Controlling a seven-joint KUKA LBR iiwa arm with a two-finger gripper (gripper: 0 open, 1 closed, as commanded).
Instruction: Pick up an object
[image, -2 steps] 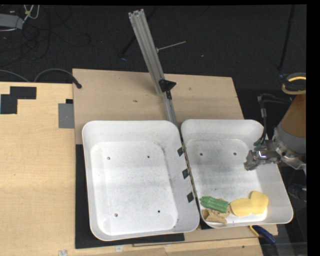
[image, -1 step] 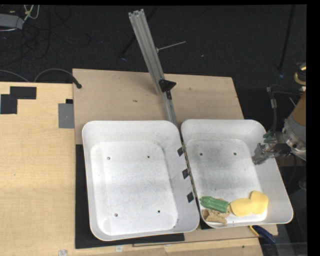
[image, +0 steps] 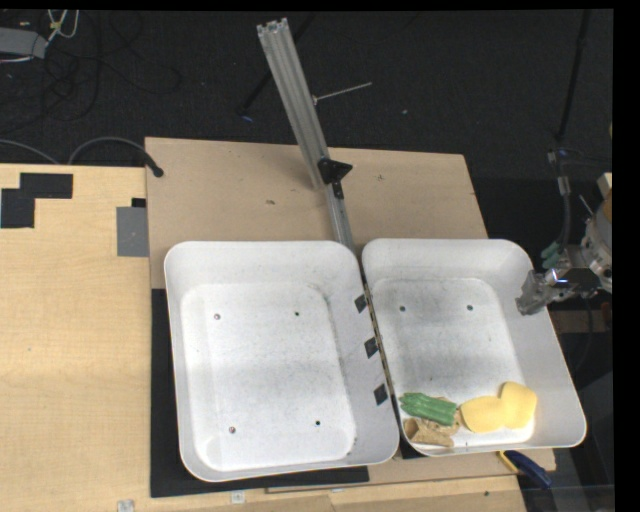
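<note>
White plastic made up both shallow bins, which sat side by side on a tan desk (image: 400, 190) across the middle and lower part of the frame. In the left bin (image: 262, 262), the speckled floor carried nothing but a few small dark dots. Along the seam where it met the right bin (image: 440, 252), three small black clips (image: 371, 346) stood in a row. All the objects were gathered in the lower right of the frame, at the near edge of the right bin: a green object (image: 430, 407) lay at a slant just right of the seam, a small brownish, crumpled-looking object (image: 432, 432) sat just below it and seemed to touch it, and a larger yellow object (image: 500, 409) with two rounded lobes rested to their right, close beside the green one. At the right edge of the frame, the gripper (image: 535, 293) hung at the outer rim of the right bin, well apart from the three objects and higher in the frame; whether its fingers were parted or closed could not be told, and nothing could be seen between them. A grey metal rail (image: 300, 110) ran from the top centre of the frame down toward the seam. At the left of the frame a paler wooden surface (image: 70, 340) bore dark rectangular patches.
</note>
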